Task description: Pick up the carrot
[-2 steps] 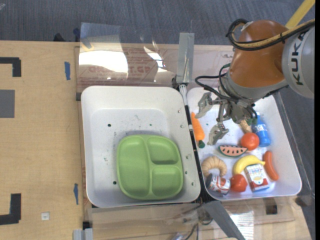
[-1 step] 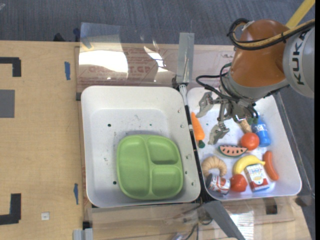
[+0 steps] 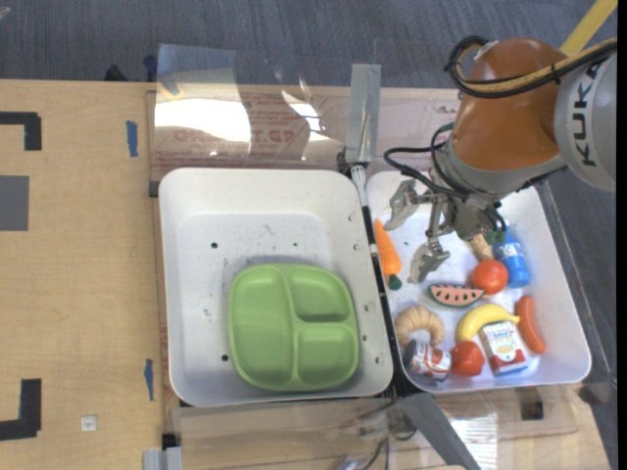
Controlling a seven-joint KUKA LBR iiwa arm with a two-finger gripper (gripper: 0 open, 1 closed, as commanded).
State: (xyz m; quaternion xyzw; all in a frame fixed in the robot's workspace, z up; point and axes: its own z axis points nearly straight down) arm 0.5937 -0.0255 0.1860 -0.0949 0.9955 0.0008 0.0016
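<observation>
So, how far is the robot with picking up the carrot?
Done: the gripper is over the right bin, close to the carrot. In hand: nothing; its fingers look open and the carrot lies apart from them, against the bin's left wall. Left: move onto the carrot, close on it and lift.

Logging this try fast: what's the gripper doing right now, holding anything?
Gripper: open, holding nothing, hanging over the right bin just right of the carrot.
</observation>
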